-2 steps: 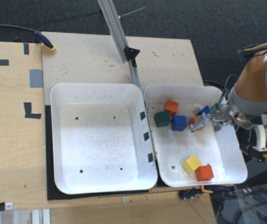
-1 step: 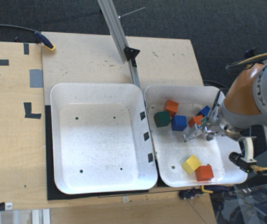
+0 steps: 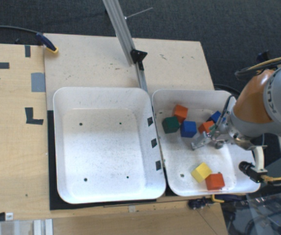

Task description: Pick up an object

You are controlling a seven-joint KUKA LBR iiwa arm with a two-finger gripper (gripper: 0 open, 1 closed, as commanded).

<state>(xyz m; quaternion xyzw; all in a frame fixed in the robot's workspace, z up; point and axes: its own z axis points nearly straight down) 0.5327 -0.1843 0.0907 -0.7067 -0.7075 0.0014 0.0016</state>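
The right bin (image 3: 228, 187) holds several small blocks. An orange cube (image 3: 180, 112), a green block (image 3: 170, 125) and a blue cube (image 3: 188, 129) cluster at its upper left. A small blue block (image 3: 215, 116) and a red-orange block (image 3: 207, 127) lie just right of them. A yellow block (image 3: 201, 172) and a red-orange cube (image 3: 215, 181) sit near the front wall. My gripper (image 3: 197, 143) is down inside the right bin, just below the blue cube and the small red-orange block, over bare bin floor. The arm's wrist hides the bin's right side.
The left bin (image 3: 62, 102) stands beside the right one, sharing a middle wall. A slanted metal rail (image 3: 123, 28) runs from the top down to the bins' junction. Cables (image 3: 258, 65) hang at the right, off the bench.
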